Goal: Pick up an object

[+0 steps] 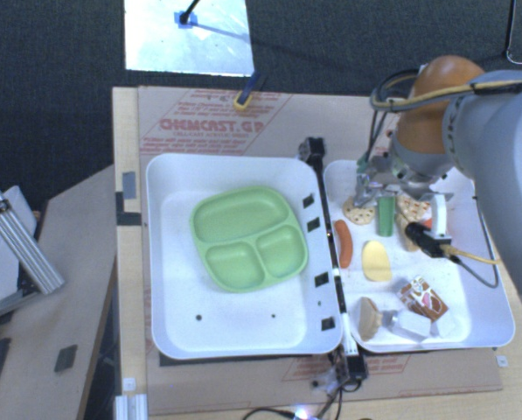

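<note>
Objects for picking: all lay in the right bin (492, 318), the smaller of two shallow white bins set side by side on the bench. Listed from the far end toward the near end: a round cracker-like piece (358, 213) and a second tan piece (412, 206) flanking a green upright cylinder (385, 216); an orange-red sausage-shaped item (344, 242) along the bin's left wall; a pale yellow oval (376, 261) just beside it; a brown-and-white packet (423, 297); a tan-and-white shell-like piece (368, 318) near the front edge, with a whitish item (414, 325) next to it.

Gripper (376, 185): positioned low over the far end of the right bin, directly above the green cylinder and cracker. Finger spacing could not be told from this angle; nothing was visibly held.

Left bin (169, 322): contained a light green three-compartment tray (247, 237), lying flat near the centre, well apart from the arm.
</note>
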`<act>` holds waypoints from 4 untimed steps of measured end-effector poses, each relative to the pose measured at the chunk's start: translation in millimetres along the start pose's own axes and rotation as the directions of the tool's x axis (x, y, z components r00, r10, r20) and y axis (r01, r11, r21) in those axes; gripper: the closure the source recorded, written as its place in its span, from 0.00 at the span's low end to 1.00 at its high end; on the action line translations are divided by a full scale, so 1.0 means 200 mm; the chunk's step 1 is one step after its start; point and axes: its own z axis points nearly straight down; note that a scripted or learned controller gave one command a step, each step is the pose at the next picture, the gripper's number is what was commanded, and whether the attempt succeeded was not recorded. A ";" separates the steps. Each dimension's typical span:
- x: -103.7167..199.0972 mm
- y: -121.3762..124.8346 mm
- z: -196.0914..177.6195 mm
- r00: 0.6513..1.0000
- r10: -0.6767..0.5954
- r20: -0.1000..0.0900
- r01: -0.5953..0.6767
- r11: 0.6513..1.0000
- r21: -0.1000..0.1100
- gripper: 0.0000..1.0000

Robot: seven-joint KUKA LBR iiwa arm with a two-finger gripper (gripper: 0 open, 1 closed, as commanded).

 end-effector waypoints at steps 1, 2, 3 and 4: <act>0.00 0.03 -0.22 1.000 -0.003 0.000 0.003 1.000 0.004 1.00; 0.00 0.08 -0.46 1.000 -0.005 0.000 0.005 1.000 0.002 1.00; 0.00 0.09 -0.64 1.000 -0.005 -0.001 0.005 1.000 0.004 1.00; 0.26 0.05 -0.59 1.000 -0.009 -0.003 0.009 1.000 0.009 1.00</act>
